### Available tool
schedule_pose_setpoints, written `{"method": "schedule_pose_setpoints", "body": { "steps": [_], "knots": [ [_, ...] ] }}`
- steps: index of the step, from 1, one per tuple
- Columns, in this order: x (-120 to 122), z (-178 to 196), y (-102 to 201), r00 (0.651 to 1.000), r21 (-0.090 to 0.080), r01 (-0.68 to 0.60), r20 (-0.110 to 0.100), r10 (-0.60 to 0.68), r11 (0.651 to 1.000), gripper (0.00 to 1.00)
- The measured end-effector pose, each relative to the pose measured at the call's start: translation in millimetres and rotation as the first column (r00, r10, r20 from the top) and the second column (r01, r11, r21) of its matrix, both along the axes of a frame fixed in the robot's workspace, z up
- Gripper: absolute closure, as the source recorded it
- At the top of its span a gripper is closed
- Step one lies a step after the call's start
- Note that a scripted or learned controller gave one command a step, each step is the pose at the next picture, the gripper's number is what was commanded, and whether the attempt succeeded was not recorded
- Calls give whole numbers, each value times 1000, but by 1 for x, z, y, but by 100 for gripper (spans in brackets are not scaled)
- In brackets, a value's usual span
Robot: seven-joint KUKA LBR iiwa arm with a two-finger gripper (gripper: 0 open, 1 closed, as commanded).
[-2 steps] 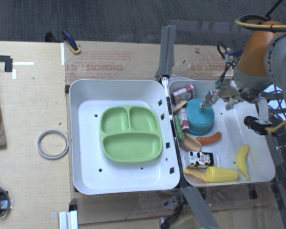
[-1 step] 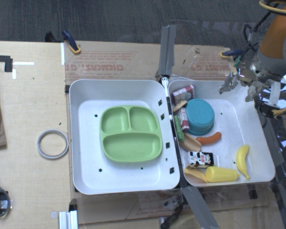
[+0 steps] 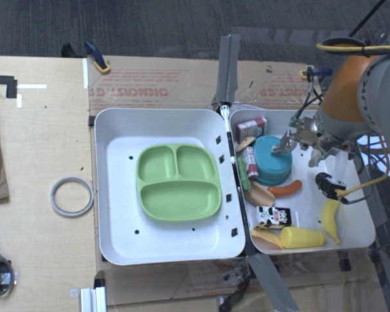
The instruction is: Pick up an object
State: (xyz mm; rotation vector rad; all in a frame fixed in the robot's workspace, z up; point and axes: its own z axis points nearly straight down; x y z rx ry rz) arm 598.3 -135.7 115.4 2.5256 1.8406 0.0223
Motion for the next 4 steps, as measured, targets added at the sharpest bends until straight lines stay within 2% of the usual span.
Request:
{"method": "schedule_pose_setpoints", "body": {
  "steps": [1, 2, 3, 4],
  "knots": [
    [52, -3, 10, 955, -12, -296, 4, 296, 955, 0],
    [-24, -4, 35, 910, -21, -414, 15, 414, 910, 0],
    [-4, -4, 29, 832, -16, -555, 4, 555, 832, 0],
    [6, -4, 30, 782, -22, -623, -1, 623, 782, 0]
  ]
}}
